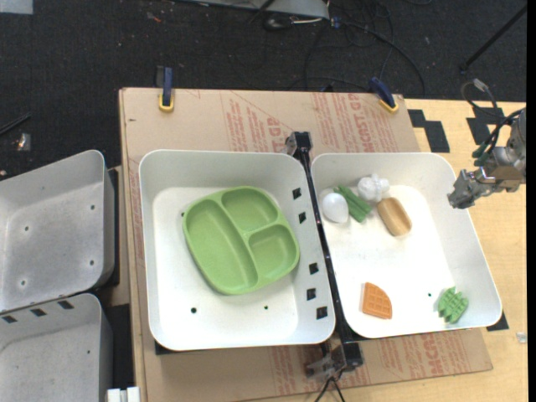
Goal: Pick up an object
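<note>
With the gripper (466, 193) outside the right bin (469, 224), whether parted or closed I cannot tell, a descent risks clipping that rim or missing the crowded tan oval piece (394, 217).

Arm at the far right edge, gripper low and pointing left

Little of the arm is in frame: a short stretch of its grey wrist end enters from the right border, roughly level with the upper half of the picture, with thin cables looping above it. The gripper (463, 193) hangs at the end of that stretch, angled down and toward the left, a small dark grey metal shape. It sits just outside the right rim of the right-hand bin (469, 224), close to it. It is too small and too dim here to make out how it is set.
</note>
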Robot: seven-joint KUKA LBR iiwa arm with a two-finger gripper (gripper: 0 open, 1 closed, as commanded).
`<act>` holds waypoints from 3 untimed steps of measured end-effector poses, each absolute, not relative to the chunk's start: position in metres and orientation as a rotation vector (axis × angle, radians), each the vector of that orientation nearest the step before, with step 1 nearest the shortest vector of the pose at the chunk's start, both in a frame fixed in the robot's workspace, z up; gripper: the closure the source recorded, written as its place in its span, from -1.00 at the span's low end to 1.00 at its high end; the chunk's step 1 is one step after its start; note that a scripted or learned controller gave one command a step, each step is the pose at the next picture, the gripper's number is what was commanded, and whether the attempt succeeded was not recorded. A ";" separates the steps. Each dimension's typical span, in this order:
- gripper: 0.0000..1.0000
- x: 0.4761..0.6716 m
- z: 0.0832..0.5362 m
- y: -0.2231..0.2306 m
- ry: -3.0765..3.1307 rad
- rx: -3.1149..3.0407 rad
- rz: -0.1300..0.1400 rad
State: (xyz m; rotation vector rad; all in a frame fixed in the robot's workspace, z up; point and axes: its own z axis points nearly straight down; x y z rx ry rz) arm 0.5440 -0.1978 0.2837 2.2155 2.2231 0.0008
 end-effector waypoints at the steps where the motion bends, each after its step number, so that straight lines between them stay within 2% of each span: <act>1: 1.00 0.557 0.268 -0.139 2.233 2.214 -0.001; 2: 1.00 0.572 0.251 -0.086 2.233 2.215 -0.002; 3: 1.00 0.584 0.252 -0.024 2.232 2.213 0.001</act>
